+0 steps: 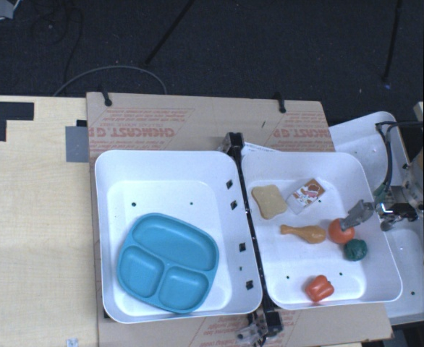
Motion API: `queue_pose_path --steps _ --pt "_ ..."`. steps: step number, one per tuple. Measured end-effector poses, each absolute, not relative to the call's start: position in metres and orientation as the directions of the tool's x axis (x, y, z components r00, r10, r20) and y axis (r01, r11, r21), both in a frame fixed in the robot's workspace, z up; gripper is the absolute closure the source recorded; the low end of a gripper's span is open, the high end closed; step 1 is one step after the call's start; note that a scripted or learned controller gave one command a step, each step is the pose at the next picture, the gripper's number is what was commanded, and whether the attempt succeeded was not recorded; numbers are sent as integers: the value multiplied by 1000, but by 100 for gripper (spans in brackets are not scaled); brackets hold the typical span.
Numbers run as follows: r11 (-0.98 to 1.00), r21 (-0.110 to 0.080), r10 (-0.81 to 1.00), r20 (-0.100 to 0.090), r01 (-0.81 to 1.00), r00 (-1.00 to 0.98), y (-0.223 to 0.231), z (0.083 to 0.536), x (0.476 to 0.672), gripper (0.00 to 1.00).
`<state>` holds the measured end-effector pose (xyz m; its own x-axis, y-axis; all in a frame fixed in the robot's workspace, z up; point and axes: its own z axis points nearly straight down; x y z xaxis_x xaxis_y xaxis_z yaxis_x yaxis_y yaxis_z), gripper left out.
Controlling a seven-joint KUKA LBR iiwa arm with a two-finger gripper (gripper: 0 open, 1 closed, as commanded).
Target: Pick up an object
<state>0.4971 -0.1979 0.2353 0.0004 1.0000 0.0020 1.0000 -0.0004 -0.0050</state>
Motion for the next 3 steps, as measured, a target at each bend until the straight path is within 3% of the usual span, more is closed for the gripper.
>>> queue_pose_path --steps 1,2,3 --pt "0 -7 1000 3 1000 0 -203 173 496 0" --pt "-2 6 1000 -6 1000 2 -210 116 495 0" --pt "-6 12 1000 -10 1000 6 -213 131 497 100"
